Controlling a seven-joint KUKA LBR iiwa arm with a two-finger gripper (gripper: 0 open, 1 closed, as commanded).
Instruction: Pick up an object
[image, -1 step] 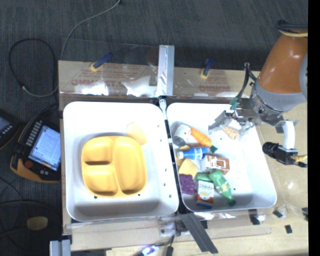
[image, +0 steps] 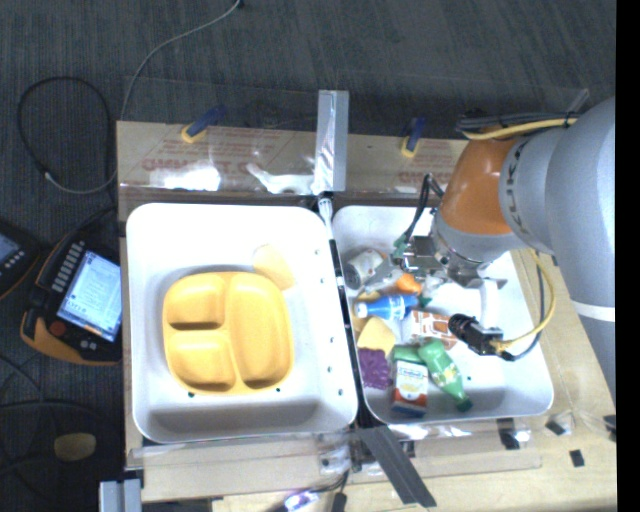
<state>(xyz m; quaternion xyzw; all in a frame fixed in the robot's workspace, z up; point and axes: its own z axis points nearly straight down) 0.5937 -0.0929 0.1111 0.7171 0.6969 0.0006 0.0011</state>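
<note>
Leftward, yellow divided tray (image: 228, 330) in left bin (image: 150, 240), right bin (image: 530, 385) holding packets, hand (image: 425, 268) grip indiscernible

The arm (image: 580, 190) is bulky grey metal with an orange band (image: 478, 192) above the wrist; a yellow cable (image: 540, 310) loops alongside.

Arm (image: 520, 190) bent, claw (image: 415, 268) low

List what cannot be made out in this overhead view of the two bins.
- Gripper: the wrist and orange band cover it in the camera view, so its finger state is unreadable.
- Items under the arm in the right bin: partly hidden by the arm.
- Carton and green bottle: labels too small to read.
- Handheld screen: text blurred.
</note>
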